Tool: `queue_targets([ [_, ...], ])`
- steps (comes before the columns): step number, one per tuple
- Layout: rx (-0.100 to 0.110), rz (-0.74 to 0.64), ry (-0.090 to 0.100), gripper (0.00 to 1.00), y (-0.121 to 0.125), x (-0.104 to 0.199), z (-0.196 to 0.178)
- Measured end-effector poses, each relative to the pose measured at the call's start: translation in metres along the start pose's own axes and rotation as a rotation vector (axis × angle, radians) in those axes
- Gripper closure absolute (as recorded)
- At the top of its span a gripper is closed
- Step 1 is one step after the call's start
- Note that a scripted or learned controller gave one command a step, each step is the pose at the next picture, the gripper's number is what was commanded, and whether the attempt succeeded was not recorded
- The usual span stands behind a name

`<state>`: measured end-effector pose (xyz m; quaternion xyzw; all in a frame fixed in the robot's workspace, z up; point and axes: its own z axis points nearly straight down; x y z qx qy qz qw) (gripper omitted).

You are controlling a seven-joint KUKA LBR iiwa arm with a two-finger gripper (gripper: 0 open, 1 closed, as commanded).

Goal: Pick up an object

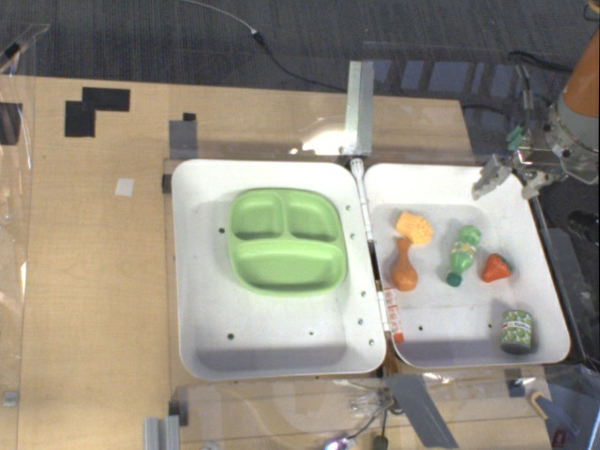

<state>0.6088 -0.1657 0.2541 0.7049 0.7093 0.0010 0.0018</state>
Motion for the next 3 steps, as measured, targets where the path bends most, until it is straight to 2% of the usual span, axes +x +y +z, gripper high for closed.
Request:
queue_targets([
  [1,-0.001,0.072,0.001,0.00,-0.043,0.022,0.153],
  [2,-0.005,0.071,0.001,1.00,-0.041,0.022,0.141],
  [3,-0.002,0.002,0.001,1.00,-0.003,0.112,0.003],
])
